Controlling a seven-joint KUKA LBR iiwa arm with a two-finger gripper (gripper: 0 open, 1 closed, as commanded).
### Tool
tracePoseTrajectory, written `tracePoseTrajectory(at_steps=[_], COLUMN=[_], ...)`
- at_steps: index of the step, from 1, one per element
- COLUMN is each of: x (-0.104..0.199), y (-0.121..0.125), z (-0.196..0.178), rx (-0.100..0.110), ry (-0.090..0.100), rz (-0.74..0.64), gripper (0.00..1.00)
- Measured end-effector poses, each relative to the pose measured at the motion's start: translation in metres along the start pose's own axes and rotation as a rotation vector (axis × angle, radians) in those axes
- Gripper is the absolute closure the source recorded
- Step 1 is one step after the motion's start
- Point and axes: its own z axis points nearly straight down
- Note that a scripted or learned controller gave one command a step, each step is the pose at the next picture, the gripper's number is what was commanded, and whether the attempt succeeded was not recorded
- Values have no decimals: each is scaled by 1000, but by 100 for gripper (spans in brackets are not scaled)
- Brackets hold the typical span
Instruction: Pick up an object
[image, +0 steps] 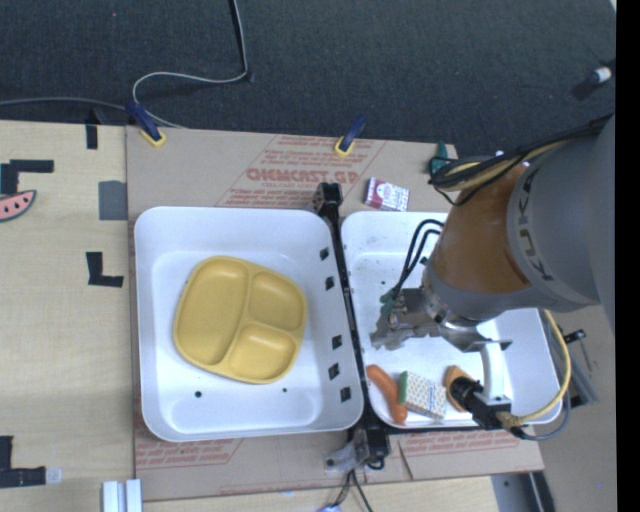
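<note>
My gripper (398, 326) hangs low over the left half of the right bin (380, 250), and the grey arm with its orange band covers most of that bin. Near the bin's front wall lies an orange carrot-shaped piece (386, 391). Just to its right is a small white and green packet (425, 397), followed by a small orange object (457, 380). All three lie in front of the gripper and apart from it. I see nothing held in the gripper. A yellow divided plate (240, 318) rests in the left bin (165, 240).
A small red and white packet (385, 194) lies on the cardboard behind the right bin. A black-clipped divider (338, 300) separates the bins. Two yellow clamps (150, 130) hold the cardboard's back edge. The right bin's back left floor shows bare.
</note>
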Motion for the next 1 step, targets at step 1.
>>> tracePoseTrajectory(at_steps=[1], x=[0], y=[0], z=[0], rx=[1], ry=[0], rz=[1], gripper=[0])
